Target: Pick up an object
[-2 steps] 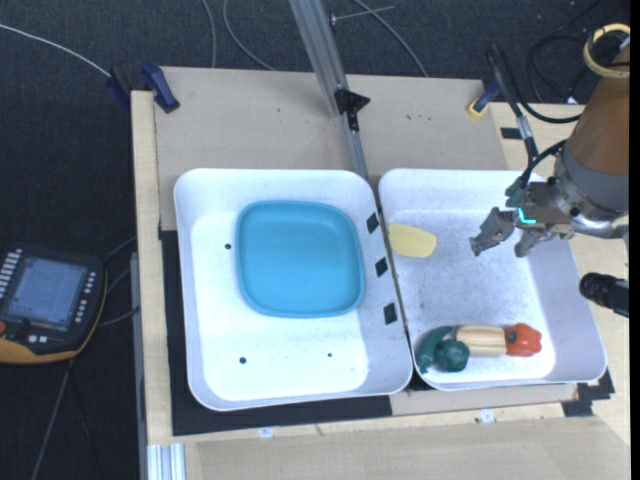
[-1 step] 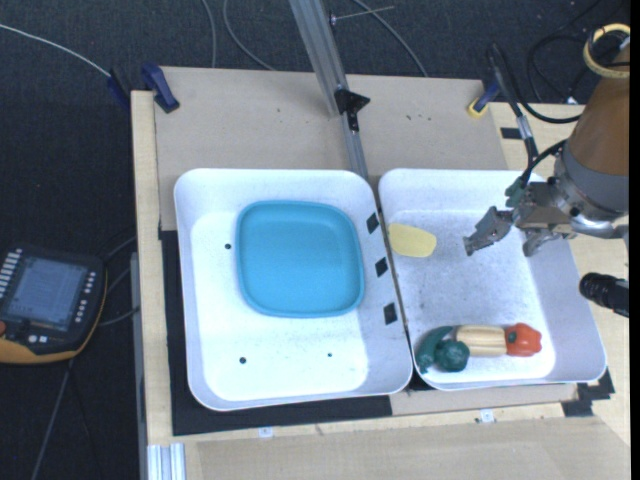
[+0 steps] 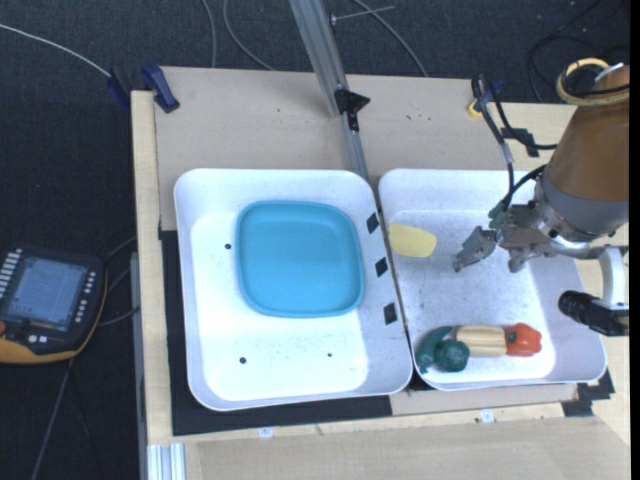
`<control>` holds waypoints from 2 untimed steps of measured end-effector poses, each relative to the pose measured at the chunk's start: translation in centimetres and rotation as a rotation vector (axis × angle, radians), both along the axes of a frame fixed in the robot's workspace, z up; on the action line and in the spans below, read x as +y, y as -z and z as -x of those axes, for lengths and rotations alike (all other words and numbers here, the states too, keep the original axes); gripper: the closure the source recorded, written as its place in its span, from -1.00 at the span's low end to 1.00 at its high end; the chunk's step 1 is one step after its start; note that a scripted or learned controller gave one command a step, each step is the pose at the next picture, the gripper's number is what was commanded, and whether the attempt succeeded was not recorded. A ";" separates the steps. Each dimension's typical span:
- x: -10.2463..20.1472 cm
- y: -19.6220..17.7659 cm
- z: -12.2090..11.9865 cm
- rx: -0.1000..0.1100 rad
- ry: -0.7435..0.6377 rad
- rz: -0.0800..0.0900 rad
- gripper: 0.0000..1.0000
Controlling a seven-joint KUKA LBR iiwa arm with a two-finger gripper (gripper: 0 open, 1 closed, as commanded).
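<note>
My gripper (image 3: 494, 257) hangs over the middle of the right bin (image 3: 437, 196), open, with nothing between its fingers. A pale yellow lump (image 3: 412, 240) lies at the bin's left side, a short way left of the gripper. Along the bin's front edge lie a green rounded piece (image 3: 443, 353), a tan cylinder (image 3: 481, 341) and a red piece (image 3: 523, 340), close together in a row. They are below the gripper and apart from it.
The left bin (image 3: 205, 288) holds a square blue plate (image 3: 299, 258). A grey metal bar (image 3: 320, 38) slants down to the gap between the bins. Black cables run near the wrist at the right. A handheld control pad (image 3: 45, 303) lies on the floor at the left.
</note>
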State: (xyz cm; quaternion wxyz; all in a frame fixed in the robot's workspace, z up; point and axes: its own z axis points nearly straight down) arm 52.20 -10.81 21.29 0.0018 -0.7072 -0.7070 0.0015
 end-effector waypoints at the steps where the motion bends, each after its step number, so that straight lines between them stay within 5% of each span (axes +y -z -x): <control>1: 0.6 4.4 0.3 -0.001 -0.001 0.000 -1.00; 2: 0.7 8.7 0.0 -0.001 -0.001 0.000 -1.00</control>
